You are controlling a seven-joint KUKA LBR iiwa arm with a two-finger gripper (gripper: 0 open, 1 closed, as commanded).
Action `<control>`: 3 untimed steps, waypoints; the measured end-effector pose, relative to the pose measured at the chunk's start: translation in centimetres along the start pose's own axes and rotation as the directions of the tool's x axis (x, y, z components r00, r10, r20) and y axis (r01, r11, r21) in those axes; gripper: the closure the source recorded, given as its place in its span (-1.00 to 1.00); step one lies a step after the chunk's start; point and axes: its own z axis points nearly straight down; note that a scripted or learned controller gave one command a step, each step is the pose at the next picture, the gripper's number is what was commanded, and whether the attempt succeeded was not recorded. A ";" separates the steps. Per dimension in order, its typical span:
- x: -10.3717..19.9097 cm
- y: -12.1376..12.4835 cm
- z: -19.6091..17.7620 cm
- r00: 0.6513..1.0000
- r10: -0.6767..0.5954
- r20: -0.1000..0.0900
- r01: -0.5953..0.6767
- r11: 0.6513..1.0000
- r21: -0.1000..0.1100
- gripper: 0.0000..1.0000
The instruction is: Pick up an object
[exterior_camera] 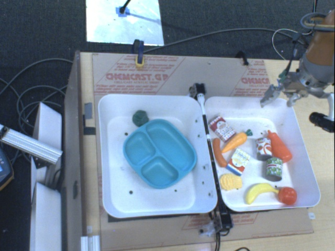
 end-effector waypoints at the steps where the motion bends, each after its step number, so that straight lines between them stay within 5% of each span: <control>1: 5.5 -3.5 3.3 1.000 -0.001 -0.003 0.001 1.000 0.004 -1.00; 2: 9.8 -4.6 9.4 1.000 0.003 0.002 -0.003 1.000 -0.006 -1.00; 3: 11.1 -6.6 9.2 1.000 0.005 0.003 -0.005 1.000 -0.014 -1.00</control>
